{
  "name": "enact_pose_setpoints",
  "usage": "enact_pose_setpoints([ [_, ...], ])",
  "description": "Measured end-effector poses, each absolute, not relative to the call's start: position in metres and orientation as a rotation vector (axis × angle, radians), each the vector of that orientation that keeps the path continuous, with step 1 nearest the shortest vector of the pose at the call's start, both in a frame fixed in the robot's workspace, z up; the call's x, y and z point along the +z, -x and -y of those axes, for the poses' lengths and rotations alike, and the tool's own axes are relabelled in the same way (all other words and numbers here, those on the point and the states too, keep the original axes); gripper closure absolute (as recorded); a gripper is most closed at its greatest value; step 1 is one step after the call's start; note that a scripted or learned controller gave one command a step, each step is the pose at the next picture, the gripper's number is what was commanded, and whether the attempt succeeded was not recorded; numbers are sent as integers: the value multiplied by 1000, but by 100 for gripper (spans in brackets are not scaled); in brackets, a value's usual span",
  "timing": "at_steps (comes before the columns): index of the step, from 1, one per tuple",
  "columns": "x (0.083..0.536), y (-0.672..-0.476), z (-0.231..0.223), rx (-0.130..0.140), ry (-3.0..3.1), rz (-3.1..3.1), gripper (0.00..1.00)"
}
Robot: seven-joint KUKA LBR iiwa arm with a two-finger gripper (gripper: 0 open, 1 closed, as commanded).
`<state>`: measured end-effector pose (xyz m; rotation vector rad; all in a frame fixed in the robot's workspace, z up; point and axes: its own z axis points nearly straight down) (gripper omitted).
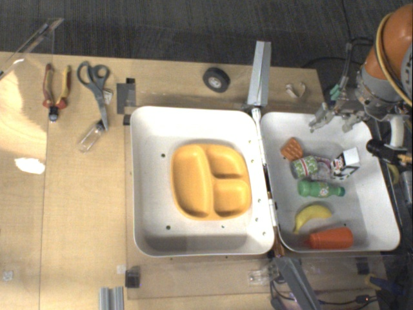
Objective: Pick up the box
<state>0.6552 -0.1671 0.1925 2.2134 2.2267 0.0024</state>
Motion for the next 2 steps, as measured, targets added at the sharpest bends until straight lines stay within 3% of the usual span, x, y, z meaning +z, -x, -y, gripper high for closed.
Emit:
enact_pose_setpoints([
  [1, 88, -595, 166, 9, -2300, -2129, 0],
  [2, 101, -598, 166, 15, -2292, -2126, 100],
])
